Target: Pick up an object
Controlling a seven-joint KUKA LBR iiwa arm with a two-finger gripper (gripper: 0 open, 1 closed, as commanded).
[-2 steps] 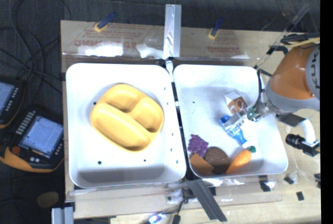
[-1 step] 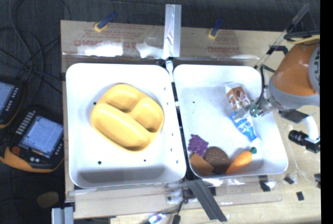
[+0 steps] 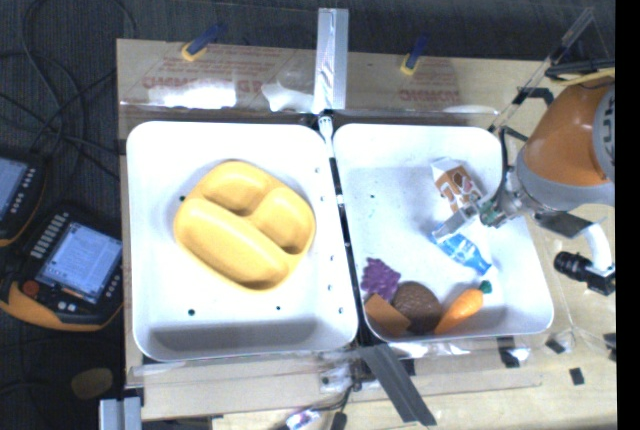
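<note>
My gripper hangs low over the right bin, near its right wall, at the end of the grey and orange arm. Just above and left of it lies a small orange and white packet. A blue and white wrapper lies just below it. Whether the gripper touches either one is unclear. Along the bin's front edge sit a toy carrot, a brown round piece, an orange wedge and a purple grape bunch.
The left bin holds one large yellow bun-shaped object. A metal divider stands behind the seam between the bins. Two handheld control units and cables lie on the floor at the left.
</note>
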